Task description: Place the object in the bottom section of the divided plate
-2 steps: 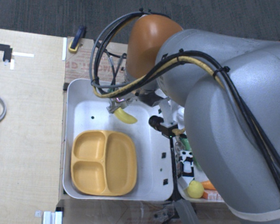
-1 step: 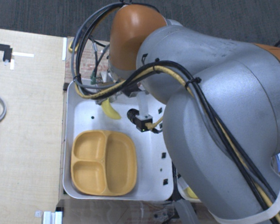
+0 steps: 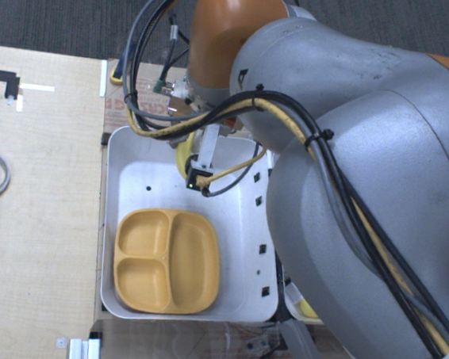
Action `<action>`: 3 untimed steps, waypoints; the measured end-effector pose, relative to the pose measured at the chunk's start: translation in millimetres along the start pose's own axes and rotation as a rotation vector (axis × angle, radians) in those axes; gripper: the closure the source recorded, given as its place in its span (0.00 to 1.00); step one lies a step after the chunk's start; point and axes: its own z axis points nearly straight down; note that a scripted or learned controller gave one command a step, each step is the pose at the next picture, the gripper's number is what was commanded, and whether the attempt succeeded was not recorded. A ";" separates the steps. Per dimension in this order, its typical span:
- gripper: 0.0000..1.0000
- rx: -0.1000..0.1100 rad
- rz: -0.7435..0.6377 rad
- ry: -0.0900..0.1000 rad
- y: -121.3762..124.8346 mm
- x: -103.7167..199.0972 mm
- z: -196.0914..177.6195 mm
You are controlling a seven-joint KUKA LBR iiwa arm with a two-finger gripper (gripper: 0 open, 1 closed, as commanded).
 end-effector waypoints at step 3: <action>1.00 0.002 0.502 -0.001 -8.1 12.5 -6.1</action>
